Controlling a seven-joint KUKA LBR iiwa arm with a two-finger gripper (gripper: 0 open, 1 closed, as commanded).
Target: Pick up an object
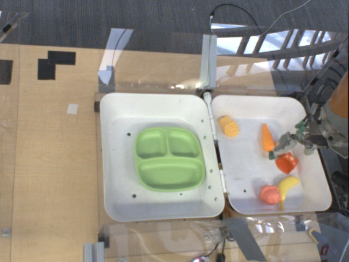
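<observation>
Two white bins are set side by side: the left bin (pixel 117 146) carries a green divided plate (pixel 169 160), while the right bin (pixel 245 168) carries the toy food. The gripper (pixel 284 144) is lowered between a carrot (pixel 266 137) and a red pepper-like piece (pixel 287 162); whether anything is pinched cannot be told. A yellow banana (pixel 288 185), a pink round piece (pixel 269 195) and a yellow corn-like piece (pixel 229 127) lie apart. The approach step appears in hand; next, alignment over one piece and a firm closure are called for. No writing can be read.
</observation>
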